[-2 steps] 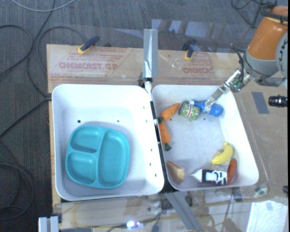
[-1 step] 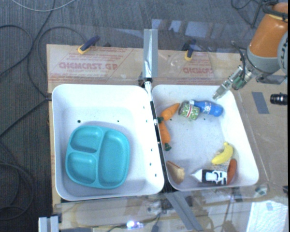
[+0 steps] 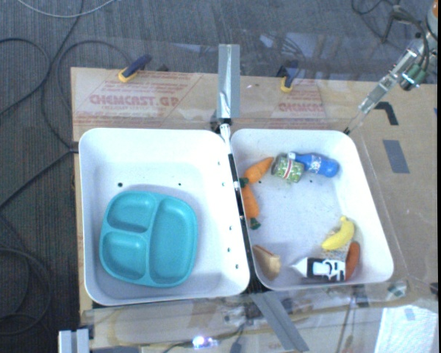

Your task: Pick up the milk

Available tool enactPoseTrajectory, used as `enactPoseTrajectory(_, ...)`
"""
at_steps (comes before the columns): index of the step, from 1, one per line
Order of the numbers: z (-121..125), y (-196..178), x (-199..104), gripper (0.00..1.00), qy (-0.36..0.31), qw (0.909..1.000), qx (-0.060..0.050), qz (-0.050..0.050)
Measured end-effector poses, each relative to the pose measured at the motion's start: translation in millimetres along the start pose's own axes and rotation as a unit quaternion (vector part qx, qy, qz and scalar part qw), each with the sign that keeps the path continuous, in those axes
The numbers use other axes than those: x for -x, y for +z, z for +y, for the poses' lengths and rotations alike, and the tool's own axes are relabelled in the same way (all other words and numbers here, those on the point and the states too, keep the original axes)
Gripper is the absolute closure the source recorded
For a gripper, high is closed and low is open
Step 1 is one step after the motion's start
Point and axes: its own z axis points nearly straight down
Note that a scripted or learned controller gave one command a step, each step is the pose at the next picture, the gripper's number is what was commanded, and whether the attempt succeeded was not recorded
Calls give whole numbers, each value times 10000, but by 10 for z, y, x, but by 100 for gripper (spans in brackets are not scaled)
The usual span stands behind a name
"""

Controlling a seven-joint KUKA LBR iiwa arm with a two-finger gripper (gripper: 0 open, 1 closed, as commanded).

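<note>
Teal divided plate (image 3: 148,239) in left bin (image 3: 88,197): farthest from claw (image 3: 375,98). Right bin (image 3: 367,175): carrot (image 3: 257,170), green can (image 3: 287,168), blue bottle (image 3: 317,165) nearest claw; banana (image 3: 339,234) farther off.

The arm reaches in at the far right corner of the worktop (image 3: 132,101), with a sliver of its orange band at the frame's top right edge. Below the band a metallic wrist section slants down and to the left. The gripper (image 3: 367,103) tapers from it as a thin pale shaft, tilted the same way, its tip above the worktop's far right part, near the far edge.
</note>
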Motion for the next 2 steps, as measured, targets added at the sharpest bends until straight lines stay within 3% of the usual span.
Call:
enactPoseTrajectory(1,-1,-948,-23,100,-30,10000,21,15)
enactPoseTrajectory(2,-582,-62,-517,100,-364,9993,7,22)
